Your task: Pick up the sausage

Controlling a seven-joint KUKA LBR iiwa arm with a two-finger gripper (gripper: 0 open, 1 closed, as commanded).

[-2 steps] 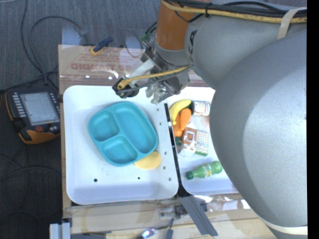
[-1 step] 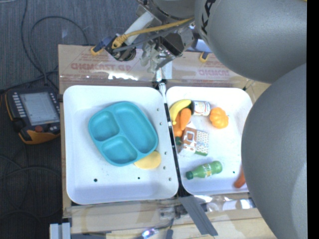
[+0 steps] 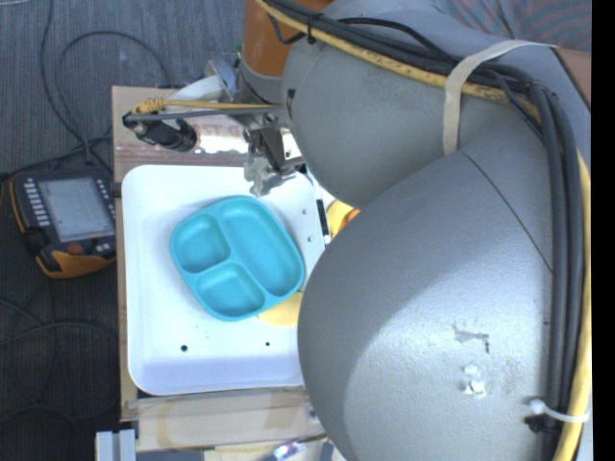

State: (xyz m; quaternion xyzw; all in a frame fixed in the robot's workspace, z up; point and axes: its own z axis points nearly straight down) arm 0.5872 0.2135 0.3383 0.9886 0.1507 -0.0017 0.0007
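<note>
Wooden bench [image 3: 130, 104], white bin [image 3: 154, 353] on it w/ blue divided plate [image 3: 235, 255] inside

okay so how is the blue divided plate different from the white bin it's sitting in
The blue divided plate is turquoise, while the white bin is plain white. The plate is split into three compartments; the bin is one open tray. The plate is smaller and lies inside the bin, turned at an angle to the bin's straight walls. The plate shows whole, but the bin's right part is hidden behind the grey arm. Both are shallow with rounded corners.
</note>
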